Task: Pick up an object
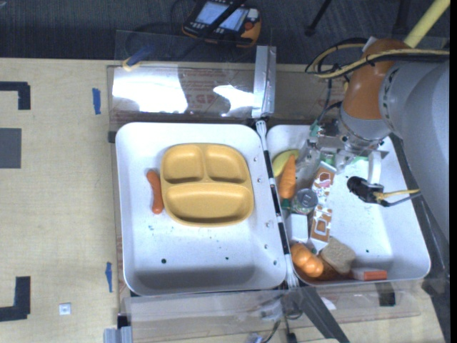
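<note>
Reading from the near edge of the worktop [50,191] outward, we find the closest candidates below the claw, in the near end of the right bin [410,249]: an orange round fruit [308,261] touching a brown block [338,254], with a small orange-tipped stick [370,274] just beside them against the front wall. Closer to the claw lies a red-and-white packet [321,209] with a small grey can [304,200] at its left edge. Left of the claw, a carrot [288,177] leans along the bin wall against a yellow-green fruit [280,161].

The claw [330,151] itself hangs low over the far left part of that bin, just beyond the packet and beside the carrot. We cannot tell whether it is released or clenched, since its metal parts blur together, and we see nothing between them. We judge the step in hand to be the approach or descent, with nothing yet lifted.

Well to the left of the claw, the left bin [136,249] carries a yellow divided tray [207,183] and an orange sausage-shaped toy [155,191] touching its left side.

For the next move, we think the claw must settle squarely on one item, probably the carrot or the packet, without pinching a neighbour or the wall between the bins.
</note>
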